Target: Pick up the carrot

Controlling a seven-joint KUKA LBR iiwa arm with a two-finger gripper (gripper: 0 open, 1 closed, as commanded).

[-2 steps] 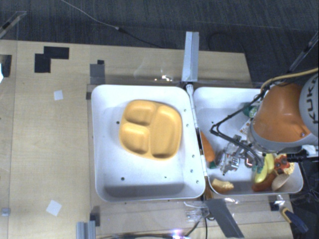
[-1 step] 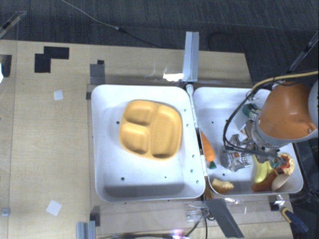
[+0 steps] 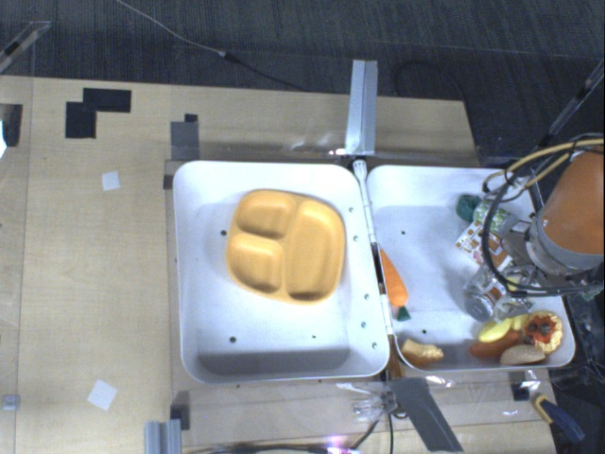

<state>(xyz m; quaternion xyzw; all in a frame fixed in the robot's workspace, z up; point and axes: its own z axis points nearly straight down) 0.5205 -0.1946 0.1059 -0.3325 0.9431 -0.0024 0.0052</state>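
The carrot [image 3: 392,280] is orange with a small green tip at its near end. It lies along the left wall of the right bin [image 3: 425,216], pointing toward the front. My gripper [image 3: 490,297] hangs low over the right part of that bin, well to the right of the carrot and apart from it. Above the gripper, the arm's orange band [image 3: 577,206] shows at the right edge. Cables and the wrist hide the gripper's tips.
A yellow divided plate [image 3: 285,244] lies in the left bin [image 3: 203,282]. The right bin's front holds a tan bread-like piece [image 3: 423,352], a yellow piece [image 3: 496,330] and a pizza-like slice [image 3: 542,329]. A green item [image 3: 468,205] and a printed packet [image 3: 472,239] lie toward the back right.
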